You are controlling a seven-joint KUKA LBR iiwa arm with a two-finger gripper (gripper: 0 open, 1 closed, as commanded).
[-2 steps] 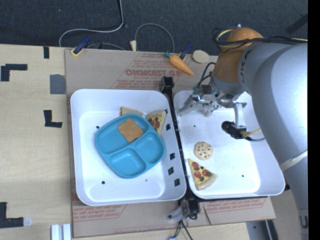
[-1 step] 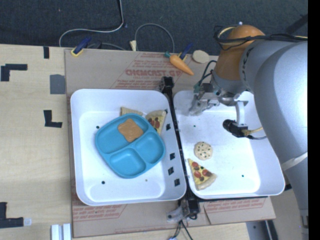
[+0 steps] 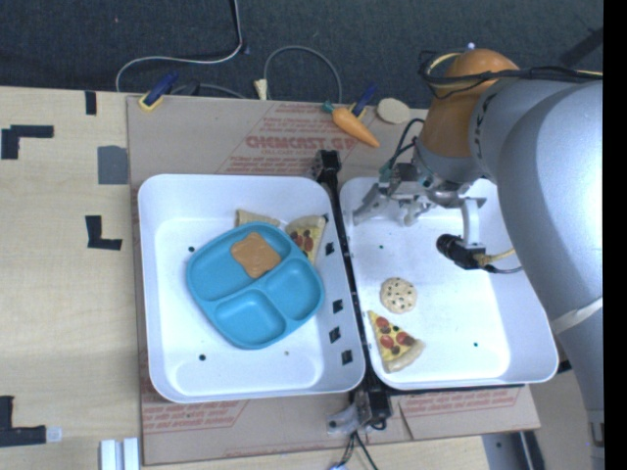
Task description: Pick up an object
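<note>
In the left bin (image 3: 157, 292) a blue tray (image 3: 257, 292) is carrying a toast (image 3: 256, 255). In the right bin (image 3: 509, 351) a cookie (image 3: 398, 295) and a pizza slice (image 3: 394, 340) are lying flat; both are looking light, stiff and thin, so gripping across the edges seems best. The pincer (image 3: 404, 207) is hovering near the far wall; I cannot tell its state.

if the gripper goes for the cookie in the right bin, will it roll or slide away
The cookie lies flat on the bin floor, so it probably won't roll. Its thin, low edge likely gives fingers little to pinch. On the smooth white floor it may slide toward the nearby pizza slice.
</note>
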